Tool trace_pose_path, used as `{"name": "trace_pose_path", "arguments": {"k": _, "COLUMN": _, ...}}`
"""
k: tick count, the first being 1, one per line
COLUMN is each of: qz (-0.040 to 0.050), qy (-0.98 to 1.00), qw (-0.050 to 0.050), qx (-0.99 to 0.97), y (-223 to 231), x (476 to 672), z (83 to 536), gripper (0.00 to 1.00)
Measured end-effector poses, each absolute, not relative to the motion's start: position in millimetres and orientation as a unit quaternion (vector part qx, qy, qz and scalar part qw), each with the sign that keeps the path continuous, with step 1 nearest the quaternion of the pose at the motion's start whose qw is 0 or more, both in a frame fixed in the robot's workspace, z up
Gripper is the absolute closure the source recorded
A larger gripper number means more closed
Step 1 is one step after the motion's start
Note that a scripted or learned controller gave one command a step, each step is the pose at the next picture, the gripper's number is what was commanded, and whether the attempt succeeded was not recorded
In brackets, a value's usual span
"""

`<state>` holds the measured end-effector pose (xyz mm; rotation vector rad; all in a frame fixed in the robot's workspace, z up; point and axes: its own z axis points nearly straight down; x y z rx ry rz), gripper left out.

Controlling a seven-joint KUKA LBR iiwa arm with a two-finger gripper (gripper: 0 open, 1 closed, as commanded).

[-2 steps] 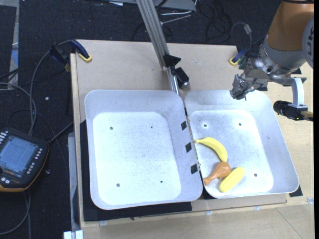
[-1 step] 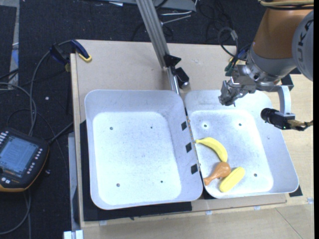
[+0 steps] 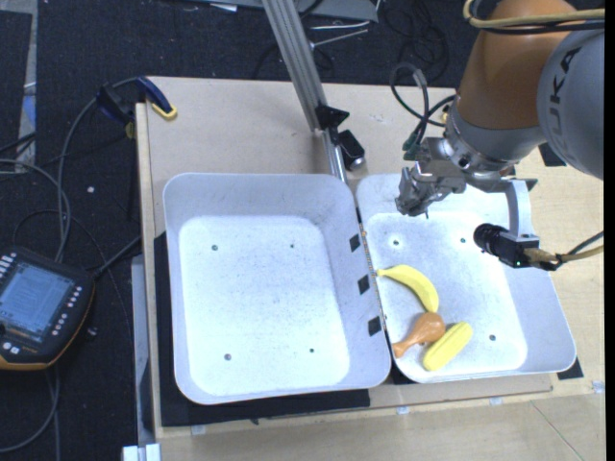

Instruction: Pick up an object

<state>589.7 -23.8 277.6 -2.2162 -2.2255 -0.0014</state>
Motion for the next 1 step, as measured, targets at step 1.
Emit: {"name": "trace_pose_path", "arguments": {"k": 1, "qz": -0.0001, "qy": -0.709, "qw": 0.001, "qx": -0.705, "y": 33.3, "x": 567.7, "z": 264.9, "gripper": 1.00}}
